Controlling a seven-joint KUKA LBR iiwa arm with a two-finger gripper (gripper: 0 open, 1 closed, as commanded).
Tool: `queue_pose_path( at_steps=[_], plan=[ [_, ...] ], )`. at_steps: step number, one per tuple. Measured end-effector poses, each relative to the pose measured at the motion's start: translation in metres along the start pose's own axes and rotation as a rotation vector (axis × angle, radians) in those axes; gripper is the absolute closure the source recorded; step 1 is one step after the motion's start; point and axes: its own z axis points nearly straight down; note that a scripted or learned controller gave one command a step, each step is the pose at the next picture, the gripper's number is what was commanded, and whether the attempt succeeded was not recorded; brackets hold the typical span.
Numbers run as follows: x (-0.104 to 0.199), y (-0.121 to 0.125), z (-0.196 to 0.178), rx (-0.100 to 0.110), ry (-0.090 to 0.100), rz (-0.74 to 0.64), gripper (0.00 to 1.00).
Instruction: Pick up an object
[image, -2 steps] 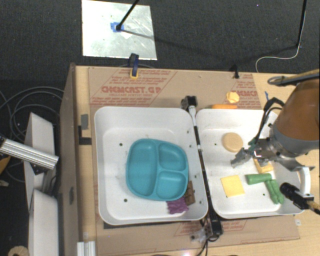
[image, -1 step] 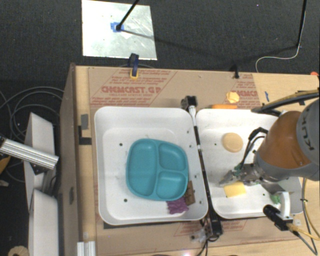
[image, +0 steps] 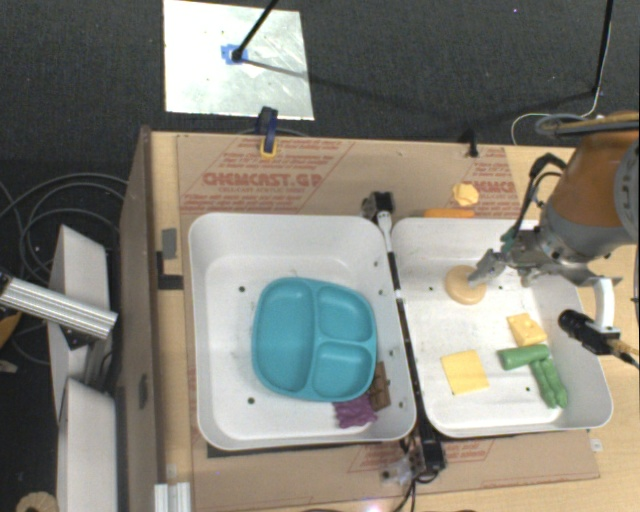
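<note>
While reaching from the right, the tool (image: 488, 268) hangs over a tan disc (image: 464, 287).

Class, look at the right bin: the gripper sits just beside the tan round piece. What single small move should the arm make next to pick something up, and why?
Probably a short shift toward the left bin and down, so the gripper straddles the tan round piece. The gripper sits right at that piece's upper right edge, closer than the yellow square or the green piece, and nothing shows between its fingers yet.
</note>
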Motion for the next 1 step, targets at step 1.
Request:
queue_pose_path(
  at_steps=[1],
  plan=[
    [0.0172, -0.0644, 0.0704, 0.023, 0.009, 0.005, 0.00]
  ],
)
